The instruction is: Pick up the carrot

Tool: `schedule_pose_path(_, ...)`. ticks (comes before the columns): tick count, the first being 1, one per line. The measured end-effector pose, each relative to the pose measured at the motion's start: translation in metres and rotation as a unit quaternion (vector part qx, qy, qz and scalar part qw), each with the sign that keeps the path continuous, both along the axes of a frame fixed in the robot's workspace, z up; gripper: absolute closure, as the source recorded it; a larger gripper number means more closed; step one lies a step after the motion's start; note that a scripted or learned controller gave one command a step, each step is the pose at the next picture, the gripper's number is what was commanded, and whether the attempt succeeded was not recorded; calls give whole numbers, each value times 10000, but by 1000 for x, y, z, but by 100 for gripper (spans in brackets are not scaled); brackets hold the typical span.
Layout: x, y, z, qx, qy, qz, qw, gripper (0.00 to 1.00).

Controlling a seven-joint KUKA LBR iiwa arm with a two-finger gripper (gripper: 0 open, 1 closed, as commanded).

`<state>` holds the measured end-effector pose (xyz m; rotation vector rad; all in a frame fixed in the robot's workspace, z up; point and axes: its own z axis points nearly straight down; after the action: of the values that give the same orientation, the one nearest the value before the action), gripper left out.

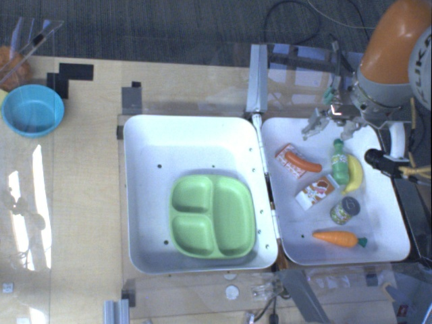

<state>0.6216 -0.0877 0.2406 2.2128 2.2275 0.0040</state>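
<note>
Carrot (335, 237) lies flat near the front of the right bin (398, 248), orange body pointing left, green tip right. It looks light, rigid and smooth, likely plastic; gripping across the thick middle seems safest. The claw (329, 125) hangs spread, holding nothing, over the bin's far edge.

You've got a pale wood bench (81, 201) carrying two shallow white bins side by side — left bin (145, 181) and right bin (391, 201), rims nearly touching at the middle. A blue bowl (32, 109) sits on the bench at far left, well apart from the bins. Near it, a black L-shaped block (66, 77) lies toward the back edge. A small dark bracket (133, 97) stands just behind the left bin's back-left corner. At the front, btwn the bins, there's a small round disc (231, 291) on the wood.
</note>
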Motion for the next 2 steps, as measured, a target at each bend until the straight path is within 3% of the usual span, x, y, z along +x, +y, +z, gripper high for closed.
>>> schedule_pose_path(1, -65, -9, -43, 8, 2, -1824, 9832, 0)
schedule_pose_path(2, -89, -49, -136, 13, -12, -2806, 9598, 0)
